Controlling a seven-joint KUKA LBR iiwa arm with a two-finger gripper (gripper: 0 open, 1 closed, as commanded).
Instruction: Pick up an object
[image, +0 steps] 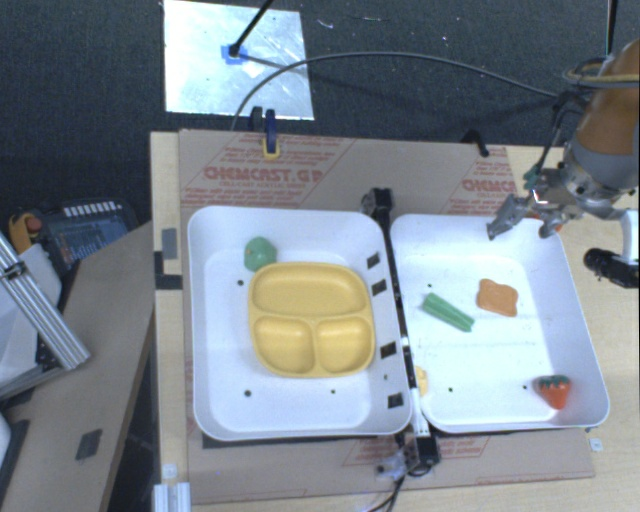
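Observation:
In the right bin (560, 300) lie a green stick-shaped piece (447, 311), an orange flat piece (497, 297) and a small red and orange piece (553, 390) near the front right corner. A small yellow bit (421, 380) lies at that bin's front left edge. My gripper (526, 221) hangs over the right bin's back right part, fingers spread open and nothing between them. It is above and behind the orange piece.
The left bin (215, 300) holds a yellow three-compartment tray (310, 318) and a green round piece (260, 253) behind it. A black clip (380, 200) sits at the back where the bins meet. Cables run overhead at the back.

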